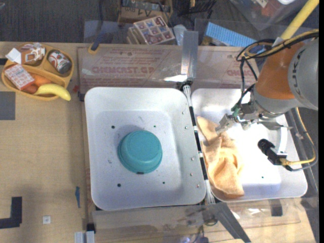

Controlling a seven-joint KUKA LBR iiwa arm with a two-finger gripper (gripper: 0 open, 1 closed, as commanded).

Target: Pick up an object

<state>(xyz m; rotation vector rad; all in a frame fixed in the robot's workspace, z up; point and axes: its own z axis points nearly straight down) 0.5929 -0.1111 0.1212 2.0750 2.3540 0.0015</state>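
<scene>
The arm (pixel 283 80) reaches in from the right and bends down over the right bin (pixel 296 189), with the jaws low at the top end of the cloth (pixel 223 161). They point down and to the left, at or just above the cloth's upper fold, and I cannot tell whether they are spread or pressed together, nor whether they touch the fabric. Nothing is visibly pinched between them, so I judge the pick not yet made. The cloth, orange-tan and crumpled, lies along the right bin's left wall, bunched from near the jaws down to the front corner, where its lower end rides up on the rim. The slanted approach likely suits a thing lying against a wall: coming from the open side leaves the jaws room, where a straight descent beside the wall might strike the divider. A soft heap offers no firm edge, so a raised fold seems the best hold, and a shallow bite could slip off. The other candidate, a teal bowl (pixel 140 151), seems to sit upside down near the middle of the left bin (pixel 96 135), well apart from the jaws; its smooth dome would be hard to pinch. On the worktop (pixel 40 161) at far left, a yellow tray (pixel 10 80) of toy food with a banana (pixel 53 90) at its edge sits outside both bins
</scene>
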